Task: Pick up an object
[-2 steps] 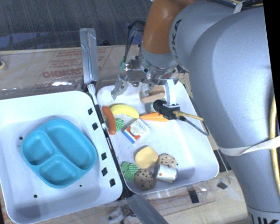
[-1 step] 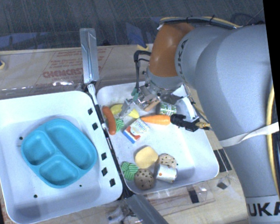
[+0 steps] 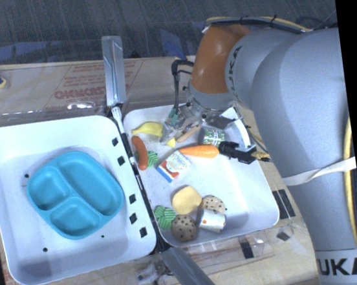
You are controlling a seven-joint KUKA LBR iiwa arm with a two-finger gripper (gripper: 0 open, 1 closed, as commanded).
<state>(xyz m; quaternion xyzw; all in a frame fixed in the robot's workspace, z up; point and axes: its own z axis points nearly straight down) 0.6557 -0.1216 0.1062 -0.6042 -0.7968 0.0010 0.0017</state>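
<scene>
So we see the grey arm (image 3: pixel 289 91) coming in from the right, with the gripper (image 3: pixel 182 123) down over the back of the right bin (image 3: pixel 253 187), right in the clutter. We honestly can't tell its state from this angle.

In that bin, a carrot (image 3: pixel 199 151) lies just in front of the gripper, a yellow banana-ish piece (image 3: pixel 149 130) sits at the back left, and a red hot dog (image 3: pixel 140 152) lies along the left wall. Nearer the front we spot a yellow potato-like lump (image 3: pixel 186 199) and two speckled cookies (image 3: pixel 184 227).

The left bin (image 3: pixel 24 256) on the desk holds a blue divided plate (image 3: pixel 74 194).
</scene>
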